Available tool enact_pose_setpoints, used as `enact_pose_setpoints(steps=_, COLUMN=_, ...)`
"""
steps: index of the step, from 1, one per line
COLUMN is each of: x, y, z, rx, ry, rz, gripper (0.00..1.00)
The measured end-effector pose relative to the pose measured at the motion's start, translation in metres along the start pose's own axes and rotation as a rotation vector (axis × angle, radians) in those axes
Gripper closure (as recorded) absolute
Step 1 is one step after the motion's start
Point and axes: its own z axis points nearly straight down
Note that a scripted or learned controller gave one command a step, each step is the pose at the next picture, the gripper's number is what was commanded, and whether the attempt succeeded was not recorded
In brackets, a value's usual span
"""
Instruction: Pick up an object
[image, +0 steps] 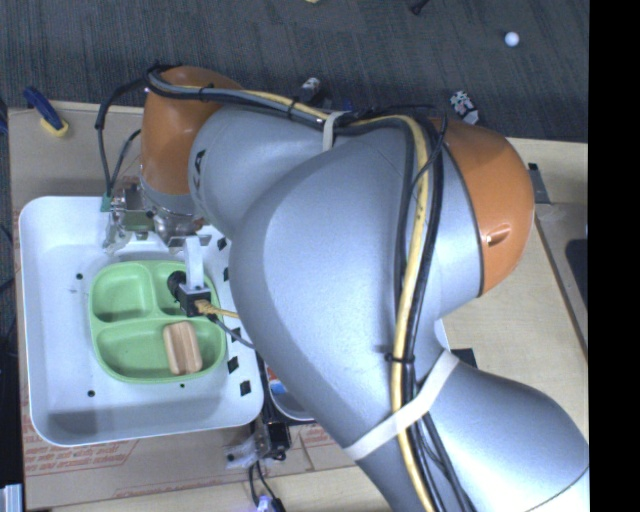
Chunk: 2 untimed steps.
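Note:
A green divided tray (125, 295) lies in the left white bin (50, 300). A small tan wooden block (181, 347) rests in the tray's lower right compartment. My gripper (128, 226) hangs over the bin's upper part, just above the tray's top edge and well apart from the block. Nothing shows held in it. The big grey arm covers the right bin and most of the view.
The left bin's bare floor shows to the left of and below the tray. A blue and yellow tool (45, 112) lies on the bench beyond the bin's top left corner. The cardboard bench edge (120, 460) runs along the bottom.

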Motion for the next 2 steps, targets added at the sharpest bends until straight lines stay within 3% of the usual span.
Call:
enact_pose_setpoints(steps=1, x=0.000, y=0.000, z=-0.011, rx=0.000, ry=0.000, rz=-0.005, gripper=1.00)
enact_pose_setpoints(steps=2, x=-0.060, y=0.000, z=0.000, rx=0.003, ry=-0.001, rz=0.004, gripper=1.00)
